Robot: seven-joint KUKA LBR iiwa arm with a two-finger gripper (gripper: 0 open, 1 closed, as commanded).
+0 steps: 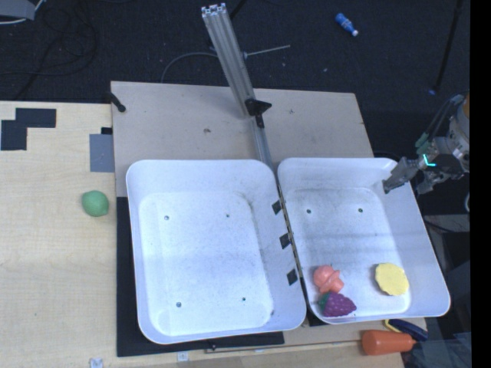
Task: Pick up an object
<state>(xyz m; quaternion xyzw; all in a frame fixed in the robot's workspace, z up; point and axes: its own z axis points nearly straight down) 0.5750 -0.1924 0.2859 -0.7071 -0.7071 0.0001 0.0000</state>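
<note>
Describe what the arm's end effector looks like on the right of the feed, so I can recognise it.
The end effector is a dark grey to black assembly with angular, blocky parts. A small cyan-green light glows on it, and a paler grey piece sits above it at the view's edge. Finer markings are too small to make out.

Three small things lie at the near end of the right bin (430, 259). A pink lump (328, 277) touches a purple grape cluster (337, 305); a yellow disc (392, 279) lies flat, apart from both.

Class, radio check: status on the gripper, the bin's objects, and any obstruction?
Gripper over right bin's far right corner, holding nothing. Orange toy, purple grapes, yellow piece at near edge. Path clear.
</note>
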